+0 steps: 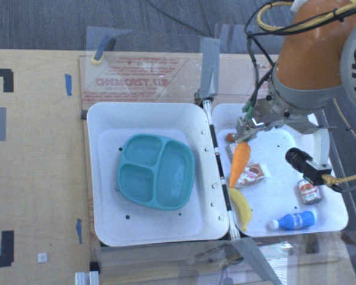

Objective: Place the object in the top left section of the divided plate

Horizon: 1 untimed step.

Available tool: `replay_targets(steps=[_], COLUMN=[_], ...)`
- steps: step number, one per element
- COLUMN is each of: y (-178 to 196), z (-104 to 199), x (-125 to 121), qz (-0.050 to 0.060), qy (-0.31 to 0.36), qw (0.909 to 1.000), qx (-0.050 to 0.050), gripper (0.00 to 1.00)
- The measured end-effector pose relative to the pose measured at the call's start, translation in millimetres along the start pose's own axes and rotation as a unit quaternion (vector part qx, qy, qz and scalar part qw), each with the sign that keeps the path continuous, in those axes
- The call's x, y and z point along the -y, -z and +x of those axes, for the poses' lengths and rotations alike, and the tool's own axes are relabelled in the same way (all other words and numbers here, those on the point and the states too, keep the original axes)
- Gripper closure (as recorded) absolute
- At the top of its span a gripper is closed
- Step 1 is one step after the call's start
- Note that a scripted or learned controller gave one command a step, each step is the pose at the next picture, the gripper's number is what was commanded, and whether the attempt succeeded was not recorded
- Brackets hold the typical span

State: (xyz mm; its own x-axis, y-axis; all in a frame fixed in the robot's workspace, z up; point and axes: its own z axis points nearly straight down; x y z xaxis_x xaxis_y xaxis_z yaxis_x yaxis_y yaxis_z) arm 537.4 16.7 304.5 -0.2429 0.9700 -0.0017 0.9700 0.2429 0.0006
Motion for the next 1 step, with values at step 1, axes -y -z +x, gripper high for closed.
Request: replay_targets(steps=[1], y=[22.5], z=[90.2], x=[-39.8], qz=[0.000], qy=[0.052], qw=[0.9986], qx=[0.000], gripper=[1.00])
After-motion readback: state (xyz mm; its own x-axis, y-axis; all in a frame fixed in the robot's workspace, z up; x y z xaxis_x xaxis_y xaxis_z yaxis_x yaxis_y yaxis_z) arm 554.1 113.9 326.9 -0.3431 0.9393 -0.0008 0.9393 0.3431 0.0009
